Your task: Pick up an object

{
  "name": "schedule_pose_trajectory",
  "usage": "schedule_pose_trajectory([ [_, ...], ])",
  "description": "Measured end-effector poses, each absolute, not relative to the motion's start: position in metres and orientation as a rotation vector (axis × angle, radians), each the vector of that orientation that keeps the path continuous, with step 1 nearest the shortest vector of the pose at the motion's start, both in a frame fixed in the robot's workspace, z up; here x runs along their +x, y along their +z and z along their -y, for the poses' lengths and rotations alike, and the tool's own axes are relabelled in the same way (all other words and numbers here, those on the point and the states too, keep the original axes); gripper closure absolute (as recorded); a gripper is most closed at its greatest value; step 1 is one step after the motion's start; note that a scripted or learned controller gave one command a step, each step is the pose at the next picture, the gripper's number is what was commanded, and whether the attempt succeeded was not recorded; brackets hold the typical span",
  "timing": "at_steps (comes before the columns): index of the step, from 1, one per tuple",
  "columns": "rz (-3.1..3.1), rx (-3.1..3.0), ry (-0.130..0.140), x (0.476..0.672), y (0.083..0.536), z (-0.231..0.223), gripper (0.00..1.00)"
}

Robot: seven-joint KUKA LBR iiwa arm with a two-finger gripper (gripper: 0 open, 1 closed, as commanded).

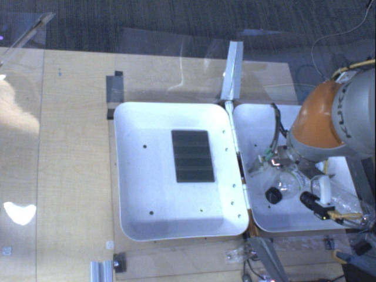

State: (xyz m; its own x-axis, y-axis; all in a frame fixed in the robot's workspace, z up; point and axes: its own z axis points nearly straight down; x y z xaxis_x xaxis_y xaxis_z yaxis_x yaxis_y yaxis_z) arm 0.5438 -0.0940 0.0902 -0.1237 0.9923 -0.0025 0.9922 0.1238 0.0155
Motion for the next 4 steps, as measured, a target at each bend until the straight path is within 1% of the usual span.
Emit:
schedule_pose_trajectory([
  [1,-2.303,2.129,0.008,0.574,0.186,0.061,0.0],
  [2,-2.282,2.155,0.002,0.601,0.135,0.106,0.0],
  [3,-2.344,2.074,0.008,0.582,0.089,0.178,0.0],
  [4,-2.466,1.927,0.01,0.543,0.089,0.206,0.0],
])
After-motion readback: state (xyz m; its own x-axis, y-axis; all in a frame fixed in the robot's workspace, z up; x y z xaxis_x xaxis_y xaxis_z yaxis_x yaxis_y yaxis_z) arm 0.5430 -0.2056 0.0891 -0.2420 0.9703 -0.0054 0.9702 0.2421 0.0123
